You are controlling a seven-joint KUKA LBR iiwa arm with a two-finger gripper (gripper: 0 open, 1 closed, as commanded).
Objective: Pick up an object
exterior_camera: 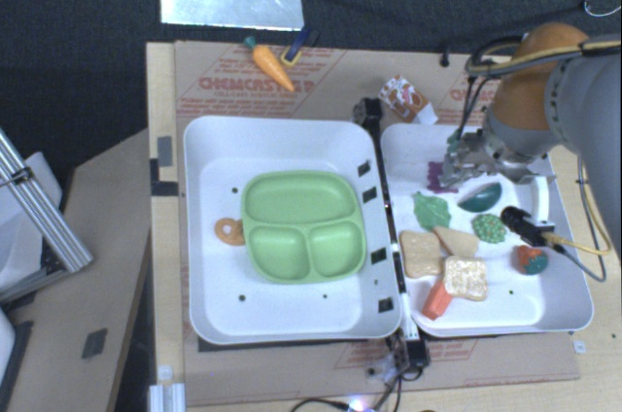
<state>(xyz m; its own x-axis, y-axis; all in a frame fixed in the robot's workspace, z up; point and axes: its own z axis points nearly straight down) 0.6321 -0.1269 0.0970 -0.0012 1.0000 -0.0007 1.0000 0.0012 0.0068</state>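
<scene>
purple object (439, 175) just beside the gripper (457, 163), above the green leaf (431, 207); jaws state unclear; descend squarely before closing.

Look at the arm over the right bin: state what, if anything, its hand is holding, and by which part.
It cannot be told. The hand is low over the right bin, right beside a purple item, but a hold between the fingers is not visible.
</scene>
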